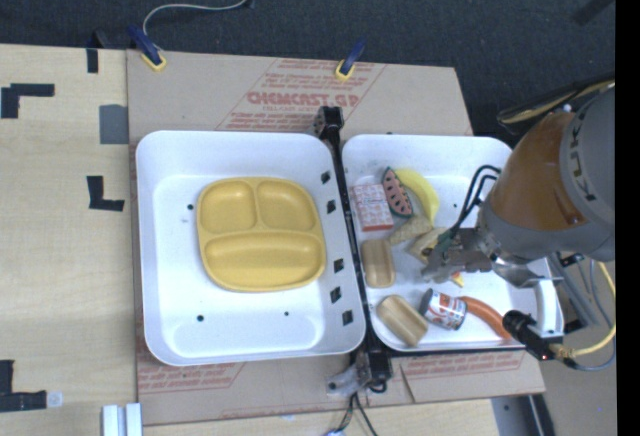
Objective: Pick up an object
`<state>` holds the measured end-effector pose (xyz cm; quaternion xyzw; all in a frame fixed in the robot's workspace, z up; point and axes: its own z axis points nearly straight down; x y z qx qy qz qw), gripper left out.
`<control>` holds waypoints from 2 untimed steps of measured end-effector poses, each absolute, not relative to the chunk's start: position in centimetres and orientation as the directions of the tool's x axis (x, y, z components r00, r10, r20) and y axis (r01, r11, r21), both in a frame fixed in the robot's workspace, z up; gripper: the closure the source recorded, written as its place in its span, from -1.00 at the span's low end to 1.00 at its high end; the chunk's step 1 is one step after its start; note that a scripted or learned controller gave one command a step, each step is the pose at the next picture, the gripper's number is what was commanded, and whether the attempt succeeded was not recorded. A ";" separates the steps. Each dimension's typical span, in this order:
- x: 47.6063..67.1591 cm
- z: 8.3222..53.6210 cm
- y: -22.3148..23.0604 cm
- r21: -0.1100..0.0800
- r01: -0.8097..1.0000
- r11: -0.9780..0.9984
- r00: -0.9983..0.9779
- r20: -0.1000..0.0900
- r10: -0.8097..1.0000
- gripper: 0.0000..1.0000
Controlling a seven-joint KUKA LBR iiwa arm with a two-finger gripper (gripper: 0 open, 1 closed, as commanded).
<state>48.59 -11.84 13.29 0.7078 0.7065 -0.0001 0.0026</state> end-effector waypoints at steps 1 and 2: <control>48.6 13.3 -11.8 0.003 1.000 -0.002 0.002 -0.004 1.000 -1.00; 48.6 14.2 -11.8 0.003 1.000 -0.001 0.001 -0.003 1.000 1.00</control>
